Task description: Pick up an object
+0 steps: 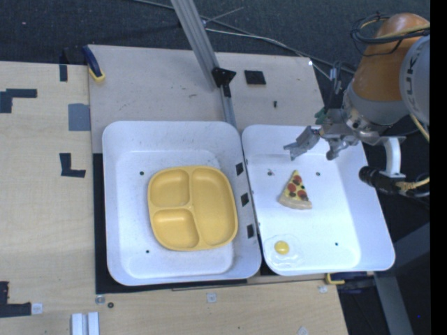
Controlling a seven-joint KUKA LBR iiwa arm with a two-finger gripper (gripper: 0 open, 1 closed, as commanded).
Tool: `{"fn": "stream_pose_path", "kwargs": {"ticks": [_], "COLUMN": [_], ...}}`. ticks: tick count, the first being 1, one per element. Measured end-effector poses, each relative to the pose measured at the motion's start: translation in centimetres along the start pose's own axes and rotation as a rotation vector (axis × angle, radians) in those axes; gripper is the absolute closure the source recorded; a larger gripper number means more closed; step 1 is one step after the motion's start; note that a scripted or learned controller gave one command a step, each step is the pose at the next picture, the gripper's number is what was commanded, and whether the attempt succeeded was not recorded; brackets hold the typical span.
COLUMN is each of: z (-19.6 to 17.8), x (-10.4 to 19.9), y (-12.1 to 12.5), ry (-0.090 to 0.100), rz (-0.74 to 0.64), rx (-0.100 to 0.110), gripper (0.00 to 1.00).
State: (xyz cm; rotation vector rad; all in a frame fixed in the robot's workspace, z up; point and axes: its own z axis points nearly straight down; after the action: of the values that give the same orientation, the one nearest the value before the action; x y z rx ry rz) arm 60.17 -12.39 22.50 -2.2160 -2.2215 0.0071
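A pizza slice (296, 190) with red toppings lies in the middle of the right bin (349, 208). A small fried egg (282, 248) rests near that bin's front left corner. My gripper (318, 145) hangs above the right bin's back part, up and to the right of the pizza slice. Its two fingers are spread apart, with nothing between them.
The left bin (126, 187) holds a yellow divided plate (192, 208). A slanted metal pole (202, 40) rises behind the bins. Tape marks sit on the wooden bench to the left.
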Motion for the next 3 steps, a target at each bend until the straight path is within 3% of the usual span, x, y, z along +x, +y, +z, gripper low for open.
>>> {"fn": "stream_pose_path", "kwargs": {"ticks": [2, 3], "z": [12.8, 11.4], "x": [0.2, 0.3], "y": [0.0, 0.1], "ry": [0.000, 0.000], "rz": [0.001, -0.001], "rx": [0.002, -0.002], "gripper": [0.00, 1.00]}}
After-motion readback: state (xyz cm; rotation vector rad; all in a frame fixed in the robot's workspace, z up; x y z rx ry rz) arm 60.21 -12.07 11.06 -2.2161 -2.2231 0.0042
